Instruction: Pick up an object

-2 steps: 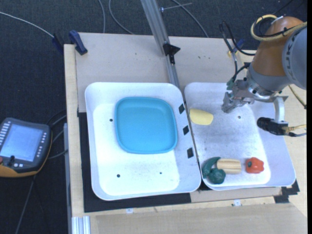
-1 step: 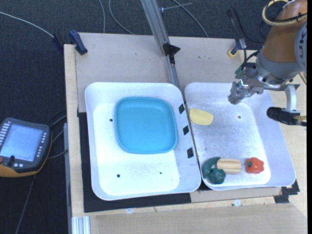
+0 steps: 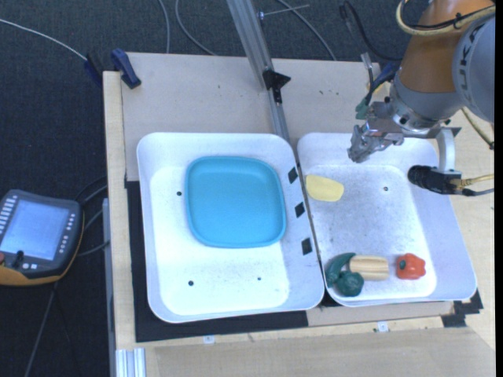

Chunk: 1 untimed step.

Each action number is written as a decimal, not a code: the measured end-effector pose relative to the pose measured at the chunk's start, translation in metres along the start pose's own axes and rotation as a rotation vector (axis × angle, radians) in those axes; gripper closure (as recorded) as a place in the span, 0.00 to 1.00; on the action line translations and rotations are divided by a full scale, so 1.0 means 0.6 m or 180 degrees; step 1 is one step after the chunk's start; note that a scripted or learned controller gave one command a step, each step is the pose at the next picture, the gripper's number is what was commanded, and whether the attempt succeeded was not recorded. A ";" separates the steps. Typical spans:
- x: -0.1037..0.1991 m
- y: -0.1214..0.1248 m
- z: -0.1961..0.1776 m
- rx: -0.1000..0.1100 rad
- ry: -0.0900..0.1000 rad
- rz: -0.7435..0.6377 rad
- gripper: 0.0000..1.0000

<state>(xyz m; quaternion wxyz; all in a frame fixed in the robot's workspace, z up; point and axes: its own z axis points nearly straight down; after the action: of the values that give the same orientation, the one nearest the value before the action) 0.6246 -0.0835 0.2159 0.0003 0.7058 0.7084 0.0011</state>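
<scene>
Two shallow white bins are sitting side by side on the bench: the left bin [image 3: 157, 289] is holding one turquoise square plate [image 3: 234, 200], and the right bin [image 3: 440, 234] is holding four small toy foods. Counting them, there is one pale yellow piece [image 3: 324, 188], one dark green vegetable [image 3: 344, 274], one tan cylinder shaped like a bread roll [image 3: 369, 268] and one red tomato-like piece [image 3: 409, 266]. The gripper [image 3: 363, 146] is hanging over the far rim of the right bin, at the end of the grey arm with its orange band [image 3: 440, 38]. Its fingers [image 3: 357, 149] are appearing as one dark metal cluster from this angle, so whether they are parted or closed is not something I can tell; nothing is showing between them. The yellow piece is lying below and slightly left of the fingers, near them but apart, against the bin's left wall; its long axis is running roughly left to right, with the narrower end pointing right. The other three are lying well apart from the fingers, in a row along the near edge of the bin: green piece touching the tan cylinder, whose long axis is running left to right, and the red piece just beside the cylinder's right end. One handheld control pendant [image 3: 35, 234] is resting off the bench at far left.
</scene>
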 end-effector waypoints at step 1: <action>0.075 -0.006 -0.011 0.0003 0.0001 -0.0001 1.00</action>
<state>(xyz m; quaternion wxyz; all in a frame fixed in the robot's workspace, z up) 0.6210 -0.0387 0.2226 -0.0001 0.7057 0.7085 0.0008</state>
